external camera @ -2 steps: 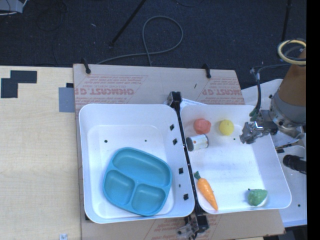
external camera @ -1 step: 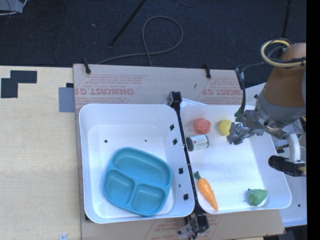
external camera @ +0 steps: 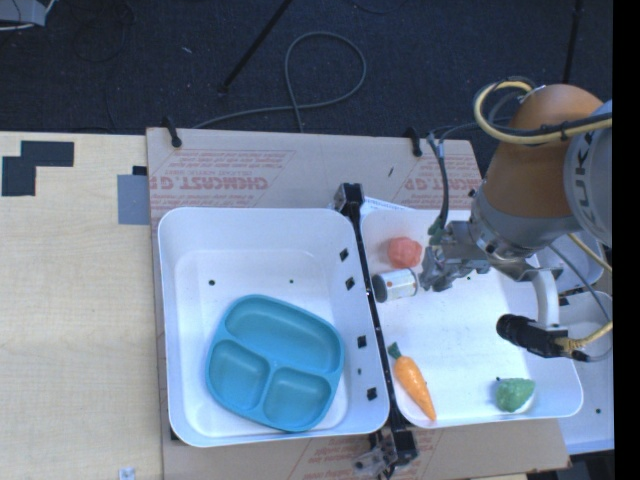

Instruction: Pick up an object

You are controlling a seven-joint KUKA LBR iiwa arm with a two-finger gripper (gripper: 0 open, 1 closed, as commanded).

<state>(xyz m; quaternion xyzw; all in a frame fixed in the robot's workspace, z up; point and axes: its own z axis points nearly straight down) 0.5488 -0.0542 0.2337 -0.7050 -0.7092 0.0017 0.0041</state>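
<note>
Pale wooden surface (external camera: 70, 298), two bins; end effector (external camera: 437, 268) hovers over the small clear jar (external camera: 398, 286) by the right bin's left wall (external camera: 372, 298), can't tell its state. I'd center before closing.

two white bins (external camera: 180, 268), one blue tray (external camera: 274, 361), one carrot (external camera: 414, 385)

Dark carpet floor (external camera: 150, 58) runs across the top, cables (external camera: 320, 63) looping over it. A pale wooden table (external camera: 70, 318) sits at left with dark grey patches (external camera: 40, 163) near its upper edge. A cardboard sheet (external camera: 270, 168) with red print lies beside it.
</note>
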